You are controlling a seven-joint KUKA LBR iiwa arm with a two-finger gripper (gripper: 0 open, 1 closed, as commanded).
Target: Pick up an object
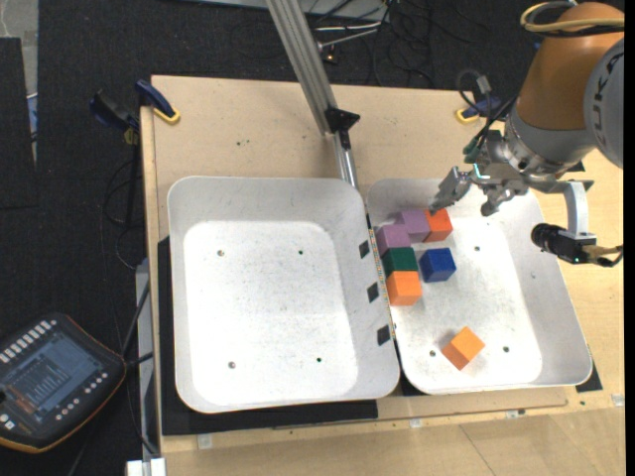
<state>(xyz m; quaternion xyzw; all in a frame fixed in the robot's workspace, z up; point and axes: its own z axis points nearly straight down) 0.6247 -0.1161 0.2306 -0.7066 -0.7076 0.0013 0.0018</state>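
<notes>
Altogether: two purple blocks, three orange, one green, one blue.

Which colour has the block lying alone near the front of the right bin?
Orange block, camera view.

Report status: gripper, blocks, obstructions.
Gripper open above right white bin, holding nothing. Small coloured blocks clustered against bin's left wall; lone orange block apart, unobstructed.

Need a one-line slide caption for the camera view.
KUKA arm's open gripper hovers above the right bin near clustered purple, orange, green and blue blocks; nothing between its fingers.
</notes>
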